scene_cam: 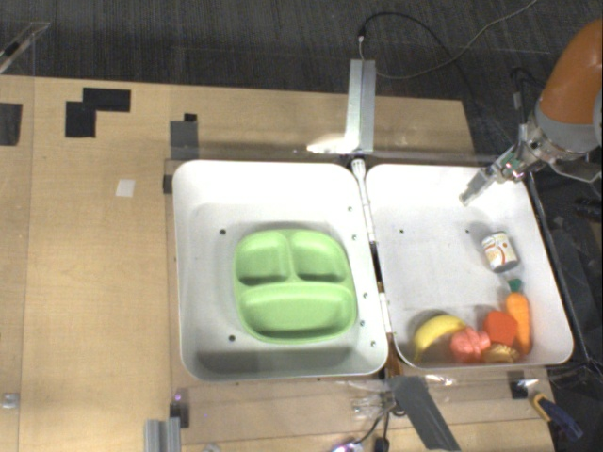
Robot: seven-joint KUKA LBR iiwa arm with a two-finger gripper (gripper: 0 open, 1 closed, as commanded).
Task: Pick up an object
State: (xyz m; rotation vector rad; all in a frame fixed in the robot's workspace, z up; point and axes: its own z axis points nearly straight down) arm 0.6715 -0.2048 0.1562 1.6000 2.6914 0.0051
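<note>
A small can [497, 250] lies in the right bin [424, 252], with a carrot [518, 316], banana [438, 331] and other toy food in the near corner. The gripper [485, 183] hovers over the far right corner; I cannot tell its state. A green plate [294, 283] sits in the left bin [203, 252].

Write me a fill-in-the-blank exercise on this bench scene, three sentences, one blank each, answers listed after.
1. The green divided tray lies in the ____ bin of the two, as the camera sees them.
2. The yellow banana lies by the near wall of the right bin, next to a ____ toy on its right.
3. The small white can lies between the gripper and the orange ____.

Missing words: left; pink; carrot
</note>
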